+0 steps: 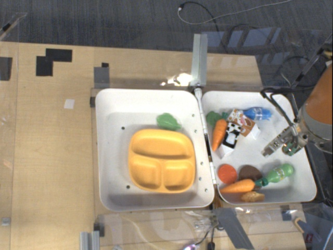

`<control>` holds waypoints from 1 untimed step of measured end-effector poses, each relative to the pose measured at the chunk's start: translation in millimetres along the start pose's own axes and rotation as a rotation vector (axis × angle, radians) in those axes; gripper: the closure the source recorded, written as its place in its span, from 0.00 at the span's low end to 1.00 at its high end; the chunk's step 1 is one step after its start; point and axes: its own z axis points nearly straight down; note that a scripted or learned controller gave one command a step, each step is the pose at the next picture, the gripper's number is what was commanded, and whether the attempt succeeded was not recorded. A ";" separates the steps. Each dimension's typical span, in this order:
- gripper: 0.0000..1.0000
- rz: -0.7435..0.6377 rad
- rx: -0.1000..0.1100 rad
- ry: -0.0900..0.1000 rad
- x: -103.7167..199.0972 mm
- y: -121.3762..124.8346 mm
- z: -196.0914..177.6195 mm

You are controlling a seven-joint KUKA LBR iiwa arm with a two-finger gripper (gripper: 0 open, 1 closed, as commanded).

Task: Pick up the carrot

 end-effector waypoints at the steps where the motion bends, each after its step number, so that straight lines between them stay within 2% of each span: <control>1: 1.00 -0.384 0.000 -0.001 -31.0 -23.6 -91.9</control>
